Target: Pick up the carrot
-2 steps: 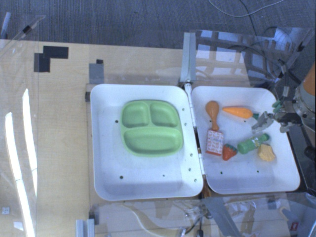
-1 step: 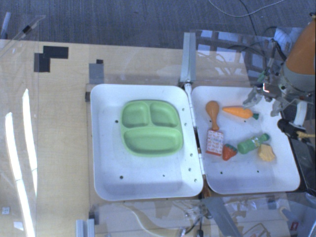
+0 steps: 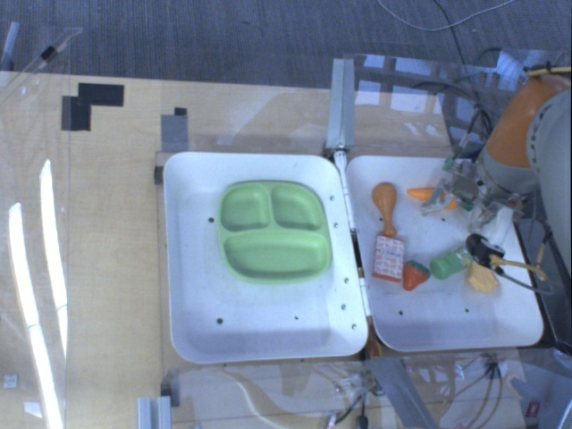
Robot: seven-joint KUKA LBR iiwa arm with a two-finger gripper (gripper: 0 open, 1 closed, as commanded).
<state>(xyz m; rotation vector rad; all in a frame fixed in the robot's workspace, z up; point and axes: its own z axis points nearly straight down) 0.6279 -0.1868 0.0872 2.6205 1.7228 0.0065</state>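
Surface: pale wood, carrying two shallow white bins side by side, their inner edges meeting down the middle.
Left bin: holding one green divided plate, set flat and slightly toward the far side, with two small compartments far and one long compartment near.
Right bin: holding the carrot, a wooden-handled brush, a red toy fruit and a green block, all in its far and middle parts.
Carrot: small and orange, lying flat in the far part of the right bin, lengthwise left to right, just right of the brush handle's rounded end.
Hand: low over the far right part of the right bin, just beside the carrot's right end. Contact with the carrot not discernible.
Hand state: cannot tell, wide or narrow, the metal parts being blurred together in this view. Carrot seen beside the hand rather than inside it.
Arm: grey with an orange band, entering from the right edge above the far right corner of the right bin.
Brush: wooden handle pointing far, red-and-white patterned head pointing near, close to the bin's left wall.
Red toy fruit: just right of the brush head, touching or nearly so.
Green block: just right of the red toy fruit, tilted, near of the hand and apart from the carrot.
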